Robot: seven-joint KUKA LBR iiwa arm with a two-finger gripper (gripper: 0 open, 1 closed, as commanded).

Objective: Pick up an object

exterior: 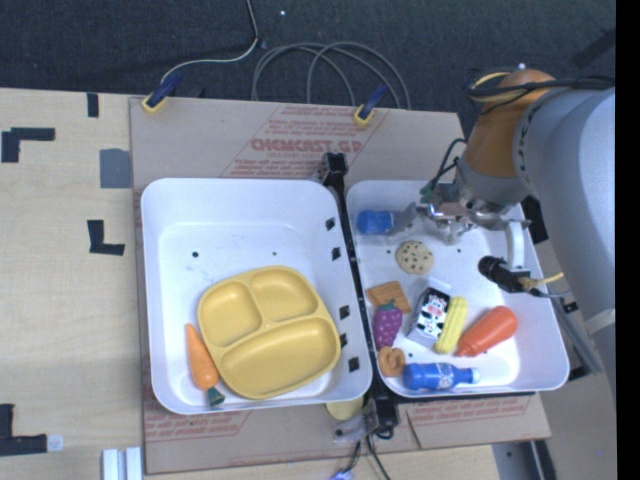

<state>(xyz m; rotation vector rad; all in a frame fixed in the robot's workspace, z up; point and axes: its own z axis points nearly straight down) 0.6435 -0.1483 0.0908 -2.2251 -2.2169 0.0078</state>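
The end effector [440,218] hangs low over the back of the right bin [545,363], below the grey arm [560,138] with its orange band; whether it is released or clenched I cannot tell. Just to its left lies a blue object [375,222] against the bin's back corner; just in front of it sits a round cookie [413,258]. Farther forward lie a tan cracker [388,295], purple grapes [387,324], a black-and-white carton [431,315], a yellow corn cob [452,326], an orange-red carrot [488,330], a small orange ring [391,360] and a blue bottle [438,375]. The left bin [170,218] holds a yellow divided plate [268,330] with an orange carrot [201,358] beside its left edge; both bins rest on the cardboard-covered surface [190,138].
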